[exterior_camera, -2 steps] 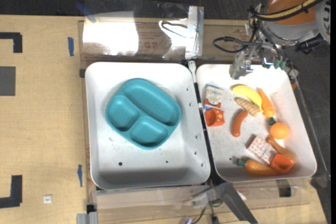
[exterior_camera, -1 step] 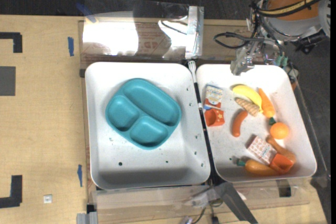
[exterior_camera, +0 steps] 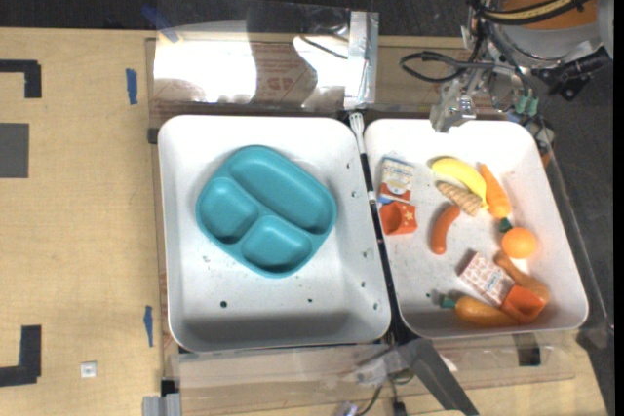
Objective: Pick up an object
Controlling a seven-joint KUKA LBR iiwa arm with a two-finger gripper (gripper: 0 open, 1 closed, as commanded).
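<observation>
Pick not yet begun, by my reading. The gripper [exterior_camera: 456, 107] hung over the right bin's [exterior_camera: 564, 239] back rim; jaw state could not be told. Banana [exterior_camera: 458, 173], sausage [exterior_camera: 443, 228] and orange [exterior_camera: 520, 243] lay untouched inside. Whole grasp remained.

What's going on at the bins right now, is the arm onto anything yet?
Not yet. The gripper hangs over the far rim of the right bin with nothing visibly in it. The toy food lies untouched in that bin: a banana, sausage, orange, carrots and small cartons. The left bin holds a teal divided plate.
</observation>
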